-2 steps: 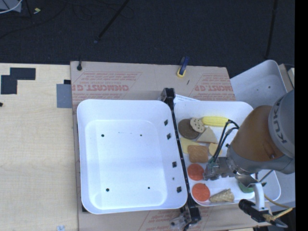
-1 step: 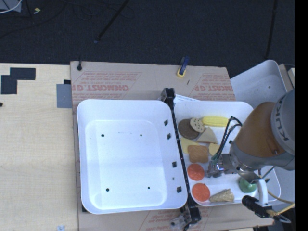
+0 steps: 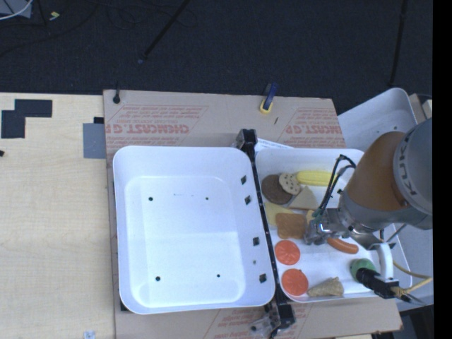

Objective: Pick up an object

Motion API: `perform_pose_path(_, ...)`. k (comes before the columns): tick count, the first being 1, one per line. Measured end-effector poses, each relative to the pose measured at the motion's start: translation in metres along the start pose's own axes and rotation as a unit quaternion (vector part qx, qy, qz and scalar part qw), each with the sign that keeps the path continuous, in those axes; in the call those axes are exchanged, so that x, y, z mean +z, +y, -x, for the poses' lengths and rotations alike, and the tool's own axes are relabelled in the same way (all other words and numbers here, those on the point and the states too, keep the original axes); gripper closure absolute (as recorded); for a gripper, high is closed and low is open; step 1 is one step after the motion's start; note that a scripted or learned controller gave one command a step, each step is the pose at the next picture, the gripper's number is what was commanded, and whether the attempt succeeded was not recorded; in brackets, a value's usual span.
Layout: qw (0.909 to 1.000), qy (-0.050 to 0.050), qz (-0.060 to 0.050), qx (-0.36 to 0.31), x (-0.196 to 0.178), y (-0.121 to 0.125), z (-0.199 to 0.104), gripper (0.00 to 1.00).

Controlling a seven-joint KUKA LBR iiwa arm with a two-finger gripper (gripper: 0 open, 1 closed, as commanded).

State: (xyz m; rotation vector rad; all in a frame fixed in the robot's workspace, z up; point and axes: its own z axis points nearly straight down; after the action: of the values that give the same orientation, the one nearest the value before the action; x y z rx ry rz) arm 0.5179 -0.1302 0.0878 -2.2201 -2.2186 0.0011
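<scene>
1. Over the right bin (image 3: 357,296), gripper (image 3: 313,232) sits low among the toy food, just beside the brown toast slice (image 3: 290,224), on the side away from the left bin (image 3: 127,189).
2. Likeliest target is that toast slice, or the red sausage (image 3: 343,245) on the gripper's other side. Can't tell which from this angle.
3. Jaw state: can't tell. The wrist and orange band (image 3: 374,175) cover most of the tool, and nothing is visibly between the jaws, so no confirmed hold.
4. Around the toast slice: dark brown patty (image 3: 274,189) with a cookie (image 3: 288,183) on it, further up the bin; yellow corn (image 3: 314,178) beyond those; two red-orange discs (image 3: 287,252) (image 3: 294,282) toward the near edge.
5. Further out: tan wedge (image 3: 326,287) beside the lower disc, green piece (image 3: 361,266) past the sausage.
6. Step, my read: descent/approach for a grasp, lift not done.
7. Next move calls for closing on one item only; things are packed touching, so double-grab or slip-off is the risk. Then a straight lift clear of the bin wall.
</scene>
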Motion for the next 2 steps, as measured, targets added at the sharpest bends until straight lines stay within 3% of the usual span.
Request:
perform_pose_path(1,1.0000,-0.001,0.002,-0.001,0.000,0.068,-0.020,1.00)
perform_pose_path(2,1.0000,-0.001,0.003,-0.002,-0.037,0.118,-0.046,1.00)
